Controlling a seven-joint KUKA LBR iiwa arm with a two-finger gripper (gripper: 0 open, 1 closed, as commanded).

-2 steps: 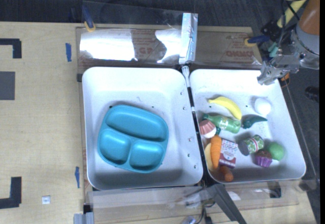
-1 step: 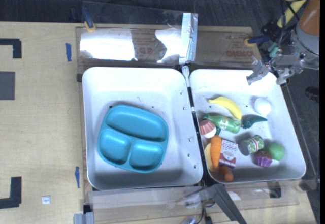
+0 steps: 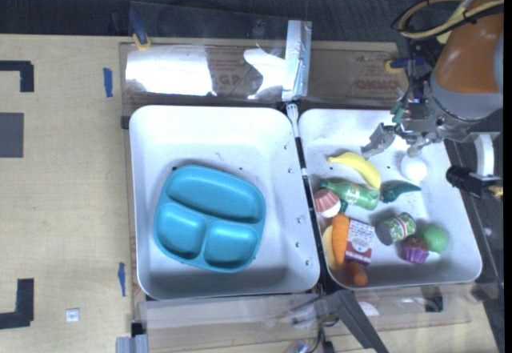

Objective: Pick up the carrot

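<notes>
The orange carrot point(image 3: 340, 238) lies lengthwise near the left wall of the right bin point(image 3: 462, 267), between a yellow item point(image 3: 326, 244) and a red-and-white carton point(image 3: 361, 243). My gripper point(image 3: 397, 143) hovers over the far part of that bin, above and right of the banana point(image 3: 357, 168). It is well away from the carrot. Its fingers point(image 3: 377, 141) are spread open with nothing between them.
The right bin also holds a green bottle point(image 3: 353, 194), a pink cup point(image 3: 326, 201), a dark teal piece point(image 3: 400, 189), a white egg point(image 3: 412, 170), a green can point(image 3: 398, 227), a purple cupcake point(image 3: 414, 250) and a green ball point(image 3: 437, 238). A blue compartment plate point(image 3: 210, 215) lies in the left bin point(image 3: 152, 135).
</notes>
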